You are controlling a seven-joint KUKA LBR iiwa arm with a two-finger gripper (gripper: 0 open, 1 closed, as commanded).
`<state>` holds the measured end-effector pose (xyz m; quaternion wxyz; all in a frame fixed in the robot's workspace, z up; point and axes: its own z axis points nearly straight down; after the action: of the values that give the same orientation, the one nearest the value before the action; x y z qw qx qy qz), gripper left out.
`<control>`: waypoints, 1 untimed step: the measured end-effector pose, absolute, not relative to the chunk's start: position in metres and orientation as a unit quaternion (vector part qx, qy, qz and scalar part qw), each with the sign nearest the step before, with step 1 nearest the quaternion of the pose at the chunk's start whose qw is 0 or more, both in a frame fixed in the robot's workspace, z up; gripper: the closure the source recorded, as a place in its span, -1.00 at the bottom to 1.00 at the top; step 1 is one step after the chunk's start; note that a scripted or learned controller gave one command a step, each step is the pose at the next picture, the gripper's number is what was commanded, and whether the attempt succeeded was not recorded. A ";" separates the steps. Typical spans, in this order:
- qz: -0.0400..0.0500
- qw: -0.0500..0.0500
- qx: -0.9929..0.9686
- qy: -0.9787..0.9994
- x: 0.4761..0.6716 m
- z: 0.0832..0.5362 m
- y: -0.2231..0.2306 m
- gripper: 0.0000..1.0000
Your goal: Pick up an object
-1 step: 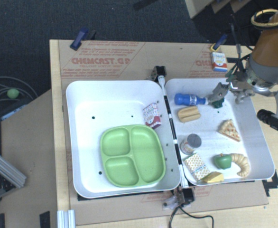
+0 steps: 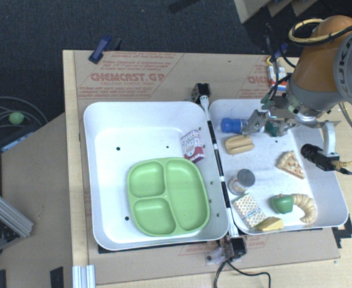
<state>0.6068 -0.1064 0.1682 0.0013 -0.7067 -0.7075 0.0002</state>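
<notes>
KUKA iiwa arm: entering from the right edge of the camera view.
- Upper link: grey, rounded housing, smooth casing.
- Band: wide orange section above the wrist, glossy, with a bulging dome-like top.
- Wrist flange: silver-grey metal ring below the orange band.
- Cabling: a yellow cable looped over the top of the orange section; thin dark wires, with red and blue strands among them, running down beside the wrist.
- Gripper: compact metal assembly, grey and silver with dark parts and a small teal-green patch near its base.
- Markings: none legible at this resolution.
</notes>
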 end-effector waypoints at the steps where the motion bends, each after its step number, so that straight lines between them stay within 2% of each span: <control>1: 0.001 0.001 -0.707 -0.707 0.621 0.140 -0.091 -1.00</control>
<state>0.6212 -0.0909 0.1398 0.0012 -0.7068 -0.7074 0.0005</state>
